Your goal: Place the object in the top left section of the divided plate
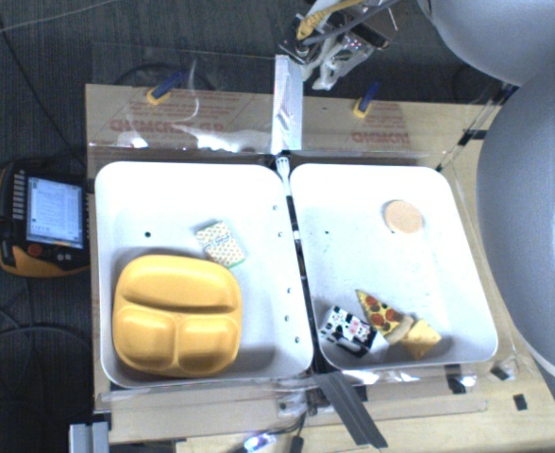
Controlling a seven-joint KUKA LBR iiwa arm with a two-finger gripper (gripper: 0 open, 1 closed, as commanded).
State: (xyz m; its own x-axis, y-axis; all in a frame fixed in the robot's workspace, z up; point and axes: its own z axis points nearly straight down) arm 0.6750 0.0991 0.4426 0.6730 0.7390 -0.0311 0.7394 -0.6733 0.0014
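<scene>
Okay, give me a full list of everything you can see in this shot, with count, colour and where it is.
white bins: two, white, side by side on the bench, left bin and right bin
divided plate: one, yellow, lower left of the left bin, three sections
small patterned packet: one, white with coloured specks, left bin, just above the plate
round disc: one, tan, upper right of the right bin
pizza slice: one, red and yellow, lower part of the right bin
black-and-white item: one, beside the pizza slice on its left
tan wedge: one, right of the pizza slice
handheld controller: one, orange and black with a screen, left of the bins
arm: one, grey, along the right side
tool: one, above the bins at top centre
</scene>
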